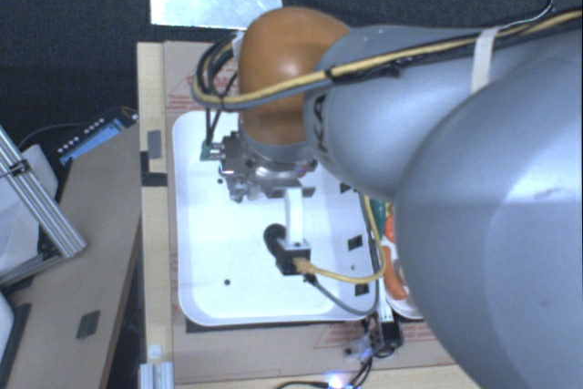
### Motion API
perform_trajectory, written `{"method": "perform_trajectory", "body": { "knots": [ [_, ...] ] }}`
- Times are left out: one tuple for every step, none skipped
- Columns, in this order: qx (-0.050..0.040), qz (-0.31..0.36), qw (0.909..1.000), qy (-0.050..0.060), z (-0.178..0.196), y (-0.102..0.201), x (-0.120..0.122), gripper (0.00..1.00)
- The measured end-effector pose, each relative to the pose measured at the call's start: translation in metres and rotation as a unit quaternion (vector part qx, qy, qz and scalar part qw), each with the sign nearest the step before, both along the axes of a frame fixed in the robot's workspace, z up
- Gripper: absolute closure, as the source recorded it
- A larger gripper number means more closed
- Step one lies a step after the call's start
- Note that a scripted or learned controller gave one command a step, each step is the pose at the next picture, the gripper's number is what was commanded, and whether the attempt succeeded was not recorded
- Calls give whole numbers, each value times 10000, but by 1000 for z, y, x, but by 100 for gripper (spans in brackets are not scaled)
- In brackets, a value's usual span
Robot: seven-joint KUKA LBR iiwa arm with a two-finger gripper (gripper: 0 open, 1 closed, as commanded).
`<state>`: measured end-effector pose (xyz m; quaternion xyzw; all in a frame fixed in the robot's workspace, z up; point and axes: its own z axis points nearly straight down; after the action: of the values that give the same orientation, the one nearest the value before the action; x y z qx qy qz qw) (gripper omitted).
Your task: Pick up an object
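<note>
Progress: pick judged not yet done; no object seen lifted | Gripper (248,180): positioned over the left white bin (196,223); grip state cannot be told | Object: orange item (392,273) seen just right of that bin, under the arm | Setting: tan bench (100,232), dark floor (73,14).

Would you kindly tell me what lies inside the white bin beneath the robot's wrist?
The white bin shows mostly bare floor with a small dark speck. The arm covers its middle and the view's right part, so anything there cannot be seen.
</note>
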<state>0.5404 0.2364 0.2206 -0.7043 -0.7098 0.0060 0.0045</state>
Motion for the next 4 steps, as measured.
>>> {"method": "perform_trajectory", "body": {
  "knots": [
    [37, -49, 9998, -179, 202, -49, 42, 100],
    [23, 1, 10000, -84, 187, 1, 52, 100],
    [10, -41, 10000, -88, 176, -3, 125, 100],
    [16, -20, 10000, -89, 181, -2, 128, 100]
  ]
}}
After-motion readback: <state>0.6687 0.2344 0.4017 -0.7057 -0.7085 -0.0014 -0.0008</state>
